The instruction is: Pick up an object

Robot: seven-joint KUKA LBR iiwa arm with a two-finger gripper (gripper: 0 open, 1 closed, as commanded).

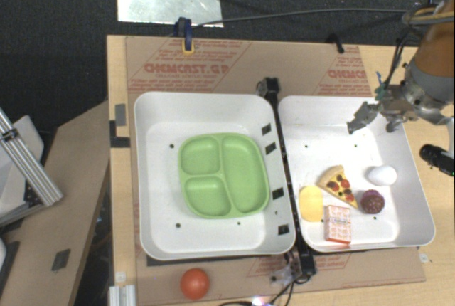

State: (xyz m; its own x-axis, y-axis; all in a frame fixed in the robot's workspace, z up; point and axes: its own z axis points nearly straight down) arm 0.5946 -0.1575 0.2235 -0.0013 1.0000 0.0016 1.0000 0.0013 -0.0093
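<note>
1. Step in hand: approach. We log the gripper (373,117) at the right of the frame, above the upper part of the right bin (313,112); its 2 fingers look spread, with nothing between them.
2. Candidates, all in the lower part of that bin: pizza slice (338,184), white egg (382,174), yellow piece (311,203), dark red ball (372,201), red-and-white packet (338,224).
3. Next move, as we judge it: travel toward the lower frame, centre over 1 item, descend, close.
4. Orientation: the pizza slice's long axis runs diagonally, tip toward lower right; the packet's long axis runs roughly up-down in the frame.
5. Elsewhere: green divided tray (222,175) in the left bin (153,155).
</note>
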